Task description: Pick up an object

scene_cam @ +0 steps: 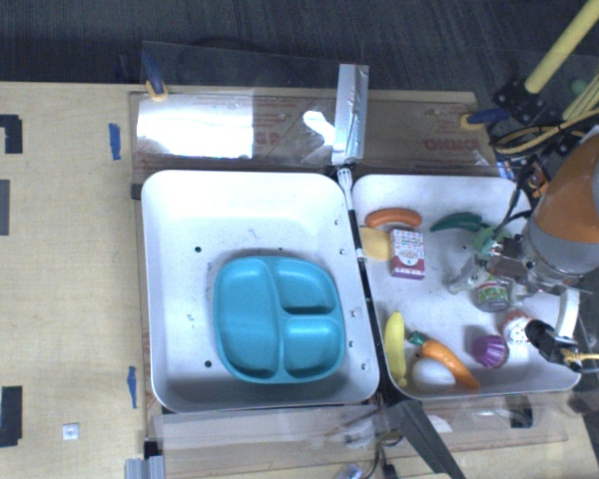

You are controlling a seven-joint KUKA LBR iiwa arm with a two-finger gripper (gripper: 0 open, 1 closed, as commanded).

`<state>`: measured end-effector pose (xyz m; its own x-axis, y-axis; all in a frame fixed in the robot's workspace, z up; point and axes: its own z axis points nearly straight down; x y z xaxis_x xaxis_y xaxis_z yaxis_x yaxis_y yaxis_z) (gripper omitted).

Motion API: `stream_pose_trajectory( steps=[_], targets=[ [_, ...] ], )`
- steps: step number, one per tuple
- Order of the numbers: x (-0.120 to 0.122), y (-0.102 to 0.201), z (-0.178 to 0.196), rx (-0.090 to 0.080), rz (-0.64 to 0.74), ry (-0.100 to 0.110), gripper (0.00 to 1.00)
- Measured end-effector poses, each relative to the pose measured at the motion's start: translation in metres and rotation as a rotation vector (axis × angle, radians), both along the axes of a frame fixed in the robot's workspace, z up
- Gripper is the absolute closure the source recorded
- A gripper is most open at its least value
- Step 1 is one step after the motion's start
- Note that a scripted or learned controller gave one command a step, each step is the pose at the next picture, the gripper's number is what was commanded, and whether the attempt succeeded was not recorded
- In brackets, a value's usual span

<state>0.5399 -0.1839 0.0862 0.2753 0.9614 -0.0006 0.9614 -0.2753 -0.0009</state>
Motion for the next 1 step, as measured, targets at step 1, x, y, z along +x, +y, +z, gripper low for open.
stream_pose_trajectory(
  steps=[1],
  targets=[
    [0.0311, -0.0022, 0.0, -0.002, 0.294, -0.004, 0.0]
  ],
)
